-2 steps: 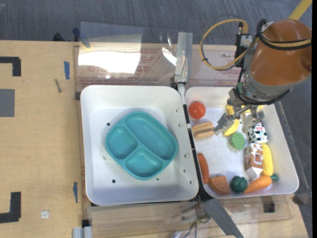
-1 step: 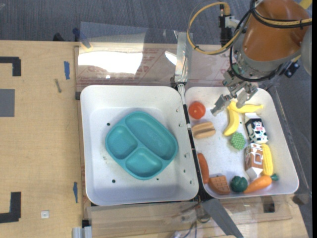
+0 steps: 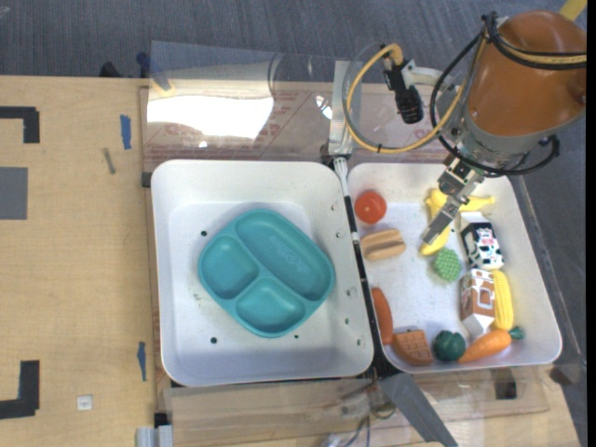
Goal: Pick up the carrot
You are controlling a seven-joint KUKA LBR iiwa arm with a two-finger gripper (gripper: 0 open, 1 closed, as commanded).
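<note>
The carrot (image 3: 486,346) is orange with a small green top. It lies flat in the front right corner of the right bin (image 3: 540,277), between a dark green toy vegetable (image 3: 449,345) and the bin's right wall. My gripper (image 3: 443,214) hangs from the orange-banded wrist over the back of the right bin, above a yellow banana (image 3: 436,242). It is well behind the carrot and apart from it.
The right bin also holds a red tomato (image 3: 370,206), a hot dog bun (image 3: 383,244), a green knobbly toy (image 3: 448,265), two small cartons (image 3: 477,304), corn (image 3: 504,298), a sausage (image 3: 382,313) and a waffle piece (image 3: 413,346). A teal divided plate (image 3: 266,270) sits in the left bin.
</note>
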